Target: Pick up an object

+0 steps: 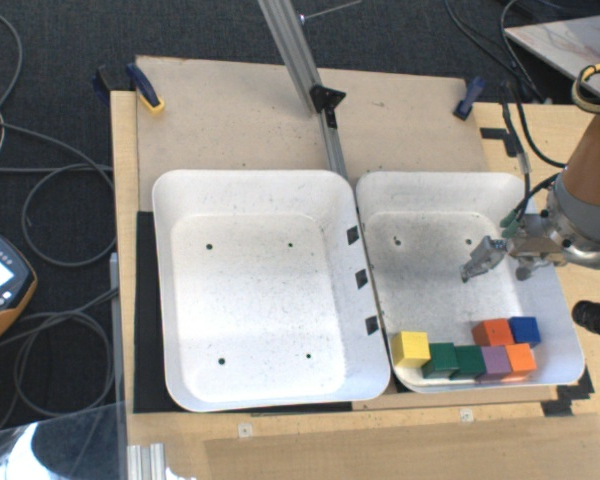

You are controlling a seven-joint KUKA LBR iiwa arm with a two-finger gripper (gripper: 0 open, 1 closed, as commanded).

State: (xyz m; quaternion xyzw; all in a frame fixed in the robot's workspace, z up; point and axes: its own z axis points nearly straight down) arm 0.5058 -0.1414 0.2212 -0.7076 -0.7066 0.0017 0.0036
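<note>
Bench front edge [360, 438]: a pale wooden board, nearest to the camera, below both bins.
Blocks: a cluster of small coloured cubes lies in the near corner of the right bin, against its front wall.
Yellow block [412, 346]: at the left end of the cluster, a little apart from the front rim.
Green blocks [455, 359]: two dark green cubes side by side, touching the yellow one on its right.
Purple block [495, 361]: just right of the green pair.
Orange block [520, 358]: at the right end of the front row, touching the purple one.
Red-orange block [496, 332]: behind the purple one.
Blue block [524, 329]: behind the orange one, beside the red-orange one.
Right bin [420, 218]: shallow, white, speckled with dark dust; its middle floor is bare.
Left bin [250, 288]: the same white kind, touching the right bin along a common side with black clips.
Gripper [477, 265]: it hangs over the right part of the right bin, farther back than the blocks and well apart from them.
Fingers: I cannot tell if they are wide or narrow; nothing is seen between them.
Arm [590, 168]: it enters from the right with the orange band above the wrist.
Metal pole [295, 48]: a grey slanted bar at the far side, ending in a black clamp between the bins.
Blue clamps [145, 86]: on the far corners of the board.
</note>
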